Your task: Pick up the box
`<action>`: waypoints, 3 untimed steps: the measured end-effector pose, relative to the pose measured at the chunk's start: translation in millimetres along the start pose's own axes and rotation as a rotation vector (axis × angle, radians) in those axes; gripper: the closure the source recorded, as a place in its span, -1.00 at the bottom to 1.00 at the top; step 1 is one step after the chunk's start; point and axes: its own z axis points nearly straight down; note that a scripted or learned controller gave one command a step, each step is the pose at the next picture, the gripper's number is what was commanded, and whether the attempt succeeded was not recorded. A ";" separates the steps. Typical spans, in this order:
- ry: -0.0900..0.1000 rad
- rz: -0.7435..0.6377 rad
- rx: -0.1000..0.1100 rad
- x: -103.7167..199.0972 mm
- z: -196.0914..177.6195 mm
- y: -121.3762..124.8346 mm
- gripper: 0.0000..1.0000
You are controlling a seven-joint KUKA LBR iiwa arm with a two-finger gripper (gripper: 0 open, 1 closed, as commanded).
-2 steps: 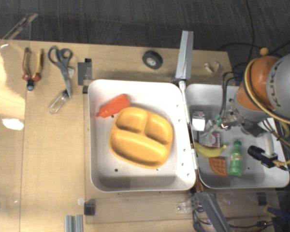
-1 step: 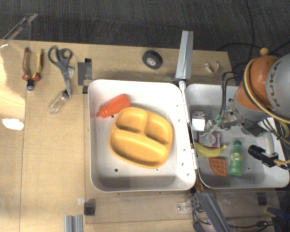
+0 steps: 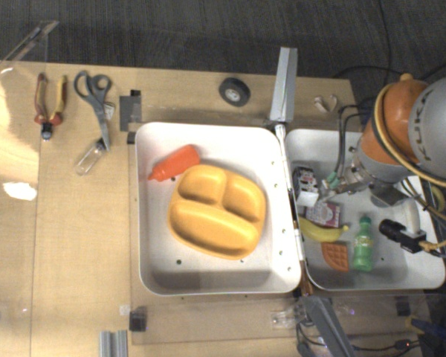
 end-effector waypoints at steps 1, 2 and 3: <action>-0.016 0.011 -0.003 -10.5 -2.2 -3.2 -1.00; -0.010 0.098 -0.008 -15.0 4.1 -8.4 -1.00; -0.028 0.152 -0.022 -5.7 3.4 -15.1 -1.00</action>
